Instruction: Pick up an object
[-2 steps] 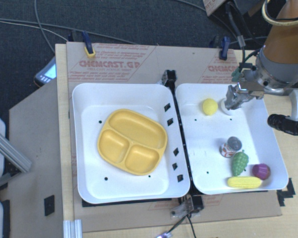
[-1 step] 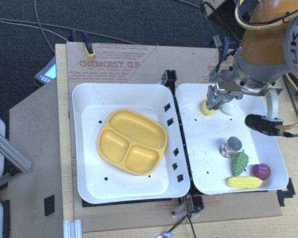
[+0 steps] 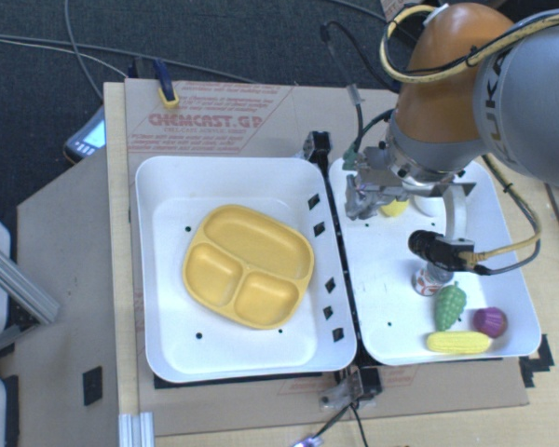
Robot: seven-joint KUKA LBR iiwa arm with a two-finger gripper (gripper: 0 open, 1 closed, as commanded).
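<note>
My gripper (image 3: pixel 363 201) hangs over the back left part of the right bin (image 3: pixel 382 329), close to the divider between the bins. A small yellow object (image 3: pixel 394 209) lies just to its right, partly hidden by the wrist. Toward the bin's front right lie a small red-and-white can (image 3: pixel 430 280), a green bumpy toy (image 3: pixel 450 305), a purple toy (image 3: pixel 490 321) and a yellow corn cob (image 3: pixel 458 342). None of these is in the gripper.
The left bin (image 3: pixel 158 250) holds a yellow divided plate (image 3: pixel 249 265). The grey arm with its orange band (image 3: pixel 452 45) covers the right bin's back corner. A black plug on a yellow cable (image 3: pixel 440 247) hangs above the can. Cardboard (image 3: pixel 214 115) lies behind the bins.
</note>
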